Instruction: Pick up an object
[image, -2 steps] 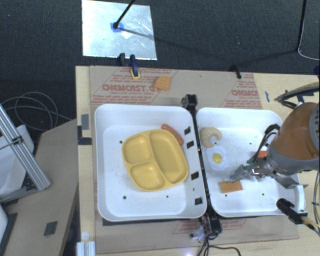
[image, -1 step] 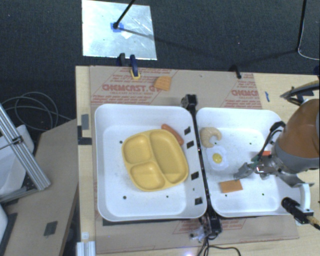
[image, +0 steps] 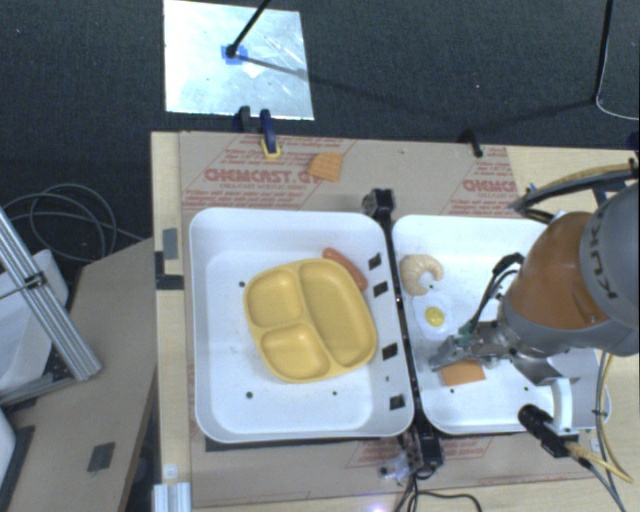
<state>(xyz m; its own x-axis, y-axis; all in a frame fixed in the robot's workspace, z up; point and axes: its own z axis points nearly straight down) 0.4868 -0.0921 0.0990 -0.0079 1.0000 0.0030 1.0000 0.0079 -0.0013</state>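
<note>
In the right bin (image: 470, 230) lie a pale croissant-shaped piece (image: 421, 271), a fried-egg toy (image: 433, 316) and an orange toast-like slab (image: 463, 374). My gripper (image: 452, 352) is low in this bin, just above the slab's left end and below the egg. Its tips are small and dark against the bin floor. The left bin (image: 220, 250) holds a yellow divided plate (image: 309, 319) with a reddish sausage (image: 344, 266) at its upper right edge.
The black divider (image: 395, 310) between the bins runs just left of my gripper. An orange piece (image: 326, 166) lies on the cardboard behind the bins. My arm's orange band (image: 565, 275) covers the right bin's right side. Cables hang near the front edge.
</note>
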